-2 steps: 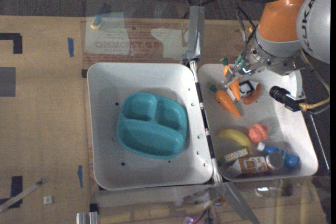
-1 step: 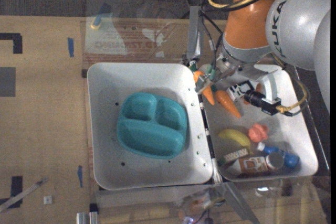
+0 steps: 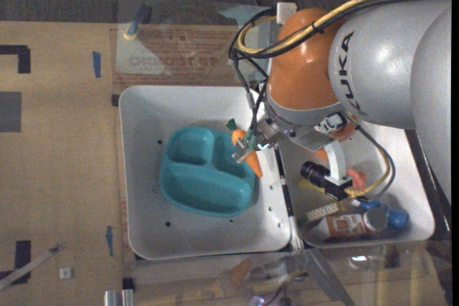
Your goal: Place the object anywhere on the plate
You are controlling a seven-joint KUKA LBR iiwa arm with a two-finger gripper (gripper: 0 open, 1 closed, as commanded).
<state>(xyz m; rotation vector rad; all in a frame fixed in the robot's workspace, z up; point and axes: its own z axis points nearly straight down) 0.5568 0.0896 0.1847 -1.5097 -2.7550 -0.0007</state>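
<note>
A teal divided plate [image 3: 203, 175] lies in the left white bin [image 3: 143, 118]. An orange toy carrot [image 3: 252, 161] with a green top hangs over the plate's right edge, tip pointing down and to the right. My gripper [image 3: 249, 144] comes in from the right under the orange wrist band and is shut on the carrot around its middle. The arm hides the upper part of the right bin.
The right bin [image 3: 419, 226] holds a brown packet [image 3: 338, 223], a bottle with a blue cap [image 3: 387, 216], a small pink-orange piece [image 3: 356, 176] and something yellow [image 3: 310, 187]. The divider between the bins runs just right of the carrot.
</note>
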